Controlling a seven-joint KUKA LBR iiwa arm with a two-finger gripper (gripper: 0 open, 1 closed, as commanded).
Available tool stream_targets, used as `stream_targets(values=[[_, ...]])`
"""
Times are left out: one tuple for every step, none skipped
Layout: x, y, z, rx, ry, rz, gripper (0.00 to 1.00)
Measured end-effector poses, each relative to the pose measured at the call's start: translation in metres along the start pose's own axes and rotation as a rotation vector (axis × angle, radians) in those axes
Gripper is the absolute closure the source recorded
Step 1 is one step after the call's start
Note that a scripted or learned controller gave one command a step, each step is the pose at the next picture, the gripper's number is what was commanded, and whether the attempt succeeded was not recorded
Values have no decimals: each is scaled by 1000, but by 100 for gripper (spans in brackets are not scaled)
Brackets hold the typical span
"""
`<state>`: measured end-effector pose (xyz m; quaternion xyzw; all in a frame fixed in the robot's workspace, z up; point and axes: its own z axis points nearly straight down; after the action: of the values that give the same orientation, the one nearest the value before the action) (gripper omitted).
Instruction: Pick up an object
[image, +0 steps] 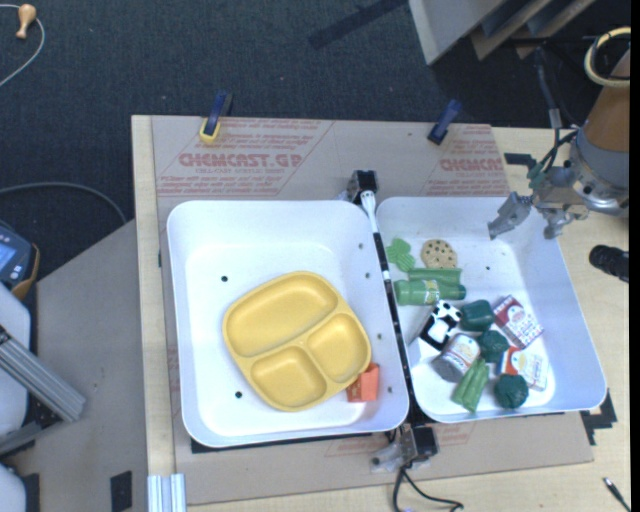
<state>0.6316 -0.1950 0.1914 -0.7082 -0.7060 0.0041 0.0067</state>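
The two-finger gripper (530, 217) was seen spread open and empty, poised high, presumably for descent; small toys (470, 335) were heaped below-left of it.

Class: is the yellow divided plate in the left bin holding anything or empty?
Empty: the yellow divided plate shows three bare compartments; the orange block lies beside it.

Single fixed cam, mounted above the bench (300, 150), looking down at a slant. Near bench edge sits at frame bottom, far edge and dark floor at top. Mid-range framing: left bin (190, 300) and right bin (560, 280) both fit fully, side by side at centre. Arm (600, 150) enters at the upper right edge, partly cropped. Bench corners at the bottom are cut off.
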Motion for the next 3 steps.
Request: stream_targets(values=[[0,3,-9,-15,-3,-3,0],[1,9,53,-8,-2,-5,0],[2,10,106,-10,-2,-5,0]])
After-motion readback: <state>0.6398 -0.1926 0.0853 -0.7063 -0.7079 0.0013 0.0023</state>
